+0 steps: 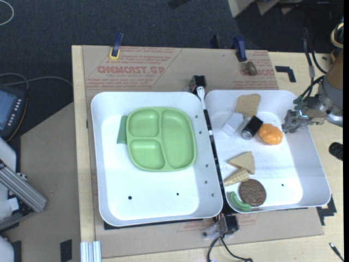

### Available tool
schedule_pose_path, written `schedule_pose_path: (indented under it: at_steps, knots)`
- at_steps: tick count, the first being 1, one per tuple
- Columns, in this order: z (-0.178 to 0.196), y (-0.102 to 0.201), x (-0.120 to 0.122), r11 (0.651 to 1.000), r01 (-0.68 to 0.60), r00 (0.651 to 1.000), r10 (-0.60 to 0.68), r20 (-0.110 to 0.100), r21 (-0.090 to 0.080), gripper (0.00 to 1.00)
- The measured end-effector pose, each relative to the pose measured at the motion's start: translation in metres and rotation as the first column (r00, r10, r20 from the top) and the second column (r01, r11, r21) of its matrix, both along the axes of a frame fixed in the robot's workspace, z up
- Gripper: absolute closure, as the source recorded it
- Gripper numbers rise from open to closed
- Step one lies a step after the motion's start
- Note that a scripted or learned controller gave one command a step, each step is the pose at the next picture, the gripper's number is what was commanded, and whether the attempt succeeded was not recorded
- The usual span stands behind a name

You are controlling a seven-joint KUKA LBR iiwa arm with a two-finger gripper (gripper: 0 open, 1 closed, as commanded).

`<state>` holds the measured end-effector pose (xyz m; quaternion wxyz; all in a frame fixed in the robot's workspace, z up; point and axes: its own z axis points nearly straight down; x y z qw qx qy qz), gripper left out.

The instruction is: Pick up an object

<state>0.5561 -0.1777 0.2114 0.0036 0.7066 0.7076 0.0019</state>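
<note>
Gripper (294, 120) hangs over the right edge of the right bin (305, 171), abt level w/ the upper half of that bin. Grey fingers point left, into the bin; can't tell if they're apart or together, too small & cluttered. Nothing visibly between them.

Nearest item: orange ball (270, 134), near the gripper on its left, not touching it, in the upper right part of the bin. Just beside the ball on the left, a black cylinder (252, 127) lying tilted, touching or almost touching the ball. Next to that a small whitish block (232, 124). Above those, near the bin's top edge, a tan slice like toast (248, 105).

Lower middle of the bin: tan wedge (243, 161), w/ a waffle-pattern cone piece (235, 177) right under it. By the bottom edge, a round brown patty (252, 192), and a green curved piece (236, 201) at the bottom left corner, touching the patty.

Left bin (109, 201) carries a green divided plate (161, 138), three compartments, sitting in the upper centre.
</note>
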Motion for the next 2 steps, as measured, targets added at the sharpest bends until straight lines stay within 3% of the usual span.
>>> schedule_pose_path:
  at_steps: [1,2]
  knots:
    - [0.015,0.0,0.001,1.0,0.0,1.0,0.0,-0.003,0.001,1.0]
    - [0.005,0.056,0.02,1.0,-0.005,1.0,0.005,-0.007,0.004,1.0]
